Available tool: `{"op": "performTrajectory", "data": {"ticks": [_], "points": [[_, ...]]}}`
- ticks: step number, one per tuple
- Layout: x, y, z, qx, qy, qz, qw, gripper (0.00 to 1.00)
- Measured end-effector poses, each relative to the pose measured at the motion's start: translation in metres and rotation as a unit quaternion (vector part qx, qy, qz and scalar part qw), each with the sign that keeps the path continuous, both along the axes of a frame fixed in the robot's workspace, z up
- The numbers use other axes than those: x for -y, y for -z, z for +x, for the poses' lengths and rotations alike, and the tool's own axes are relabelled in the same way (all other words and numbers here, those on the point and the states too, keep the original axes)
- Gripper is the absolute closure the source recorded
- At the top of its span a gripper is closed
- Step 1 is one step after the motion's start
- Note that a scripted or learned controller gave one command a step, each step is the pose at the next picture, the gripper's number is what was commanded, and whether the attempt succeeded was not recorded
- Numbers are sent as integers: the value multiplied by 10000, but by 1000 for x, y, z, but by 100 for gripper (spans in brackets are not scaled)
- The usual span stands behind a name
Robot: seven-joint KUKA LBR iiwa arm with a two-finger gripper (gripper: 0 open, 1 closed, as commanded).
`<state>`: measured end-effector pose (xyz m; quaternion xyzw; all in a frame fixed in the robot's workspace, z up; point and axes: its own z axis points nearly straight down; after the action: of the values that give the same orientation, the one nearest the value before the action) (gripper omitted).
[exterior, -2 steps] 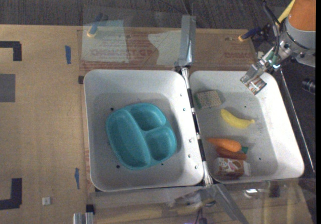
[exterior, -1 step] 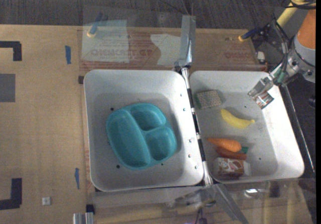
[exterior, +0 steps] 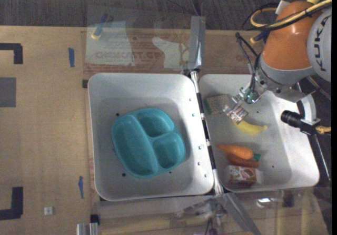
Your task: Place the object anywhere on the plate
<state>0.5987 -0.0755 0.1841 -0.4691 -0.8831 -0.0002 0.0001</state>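
End effector is down in the right bin, right at the near tip of the banana. Can't tell how wide it's open or whether it's got anything. I'd centre it over the banana's middle, clear of the carrot, before lifting toward the teal plate in the left bin.
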Motion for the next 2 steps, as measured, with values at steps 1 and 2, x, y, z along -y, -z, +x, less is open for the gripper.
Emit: {"op": "performTrajectory", "data": {"ticks": [1, 2], "points": [[-65, -3, -8, 41, 613, -40, 9981, 100], [-135, 0, -36, -9, 1067, -3, 9943, 100]]}}
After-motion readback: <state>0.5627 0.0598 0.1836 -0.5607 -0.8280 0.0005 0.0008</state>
